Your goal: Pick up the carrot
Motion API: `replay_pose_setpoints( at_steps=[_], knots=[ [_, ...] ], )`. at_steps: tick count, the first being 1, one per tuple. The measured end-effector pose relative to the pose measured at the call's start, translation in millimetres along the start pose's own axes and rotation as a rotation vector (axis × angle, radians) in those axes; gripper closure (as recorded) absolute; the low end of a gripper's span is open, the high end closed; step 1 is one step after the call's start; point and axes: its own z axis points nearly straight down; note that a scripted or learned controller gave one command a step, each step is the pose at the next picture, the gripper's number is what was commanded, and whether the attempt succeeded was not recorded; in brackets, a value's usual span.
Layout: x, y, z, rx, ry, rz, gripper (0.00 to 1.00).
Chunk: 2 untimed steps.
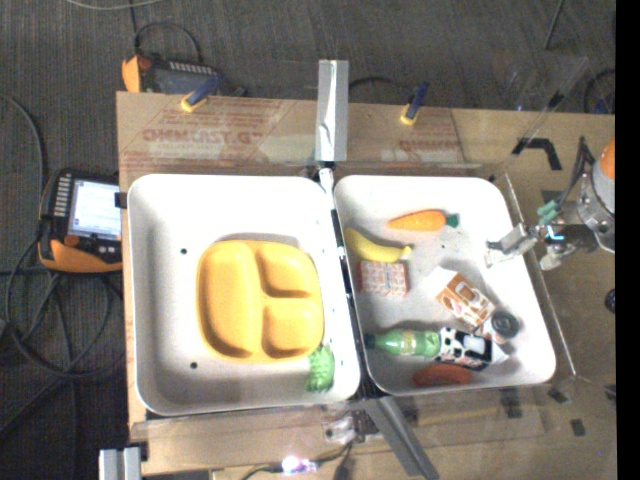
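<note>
Carrot (418, 221) lies in the right bin (520, 268), near its far wall, green top pointing right, with the banana (376, 247) just beside and below it. Claw (522, 242) sits at the bin's right rim, apart from the carrot; its opening cannot be told, and nothing shows in its hold. Recommended: approach from above, span the carrot's narrow width mid-body, keep off the banana.

A grey arm (603, 208) with an orange band, ending in a pale metal gripper (522, 242) with teal fittings
</note>
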Motion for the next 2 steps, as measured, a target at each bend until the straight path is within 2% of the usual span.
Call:
replay_pose_setpoints(
  at_steps=[1, 2],
  knots=[
    [84, 69, 70, 0.0, 0.001, -0.156, 0.0],
    [43, 109, 173, -0.014, -0.004, -0.019, 0.0]
  ],
)
